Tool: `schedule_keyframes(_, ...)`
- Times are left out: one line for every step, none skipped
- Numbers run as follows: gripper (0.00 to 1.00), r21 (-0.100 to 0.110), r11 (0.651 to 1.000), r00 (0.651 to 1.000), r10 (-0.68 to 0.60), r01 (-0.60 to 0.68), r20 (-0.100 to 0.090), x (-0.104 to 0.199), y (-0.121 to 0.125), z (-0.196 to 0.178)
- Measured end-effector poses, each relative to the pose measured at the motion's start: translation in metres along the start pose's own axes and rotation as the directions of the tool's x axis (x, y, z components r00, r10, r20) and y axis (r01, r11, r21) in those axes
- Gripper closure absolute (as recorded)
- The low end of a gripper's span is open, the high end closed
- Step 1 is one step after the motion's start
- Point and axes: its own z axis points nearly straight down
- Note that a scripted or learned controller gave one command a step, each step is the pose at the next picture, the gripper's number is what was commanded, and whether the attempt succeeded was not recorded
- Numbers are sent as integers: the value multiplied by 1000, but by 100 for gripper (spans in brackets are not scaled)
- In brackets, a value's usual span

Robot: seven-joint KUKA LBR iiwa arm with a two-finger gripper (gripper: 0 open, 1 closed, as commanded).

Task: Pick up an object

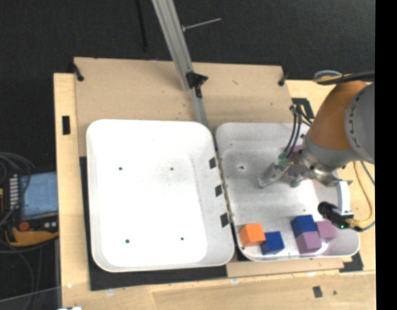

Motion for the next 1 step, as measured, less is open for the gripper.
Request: schedule_keyframes(100,-5,1000,1000,6,-6,-1,-1,1,-12)
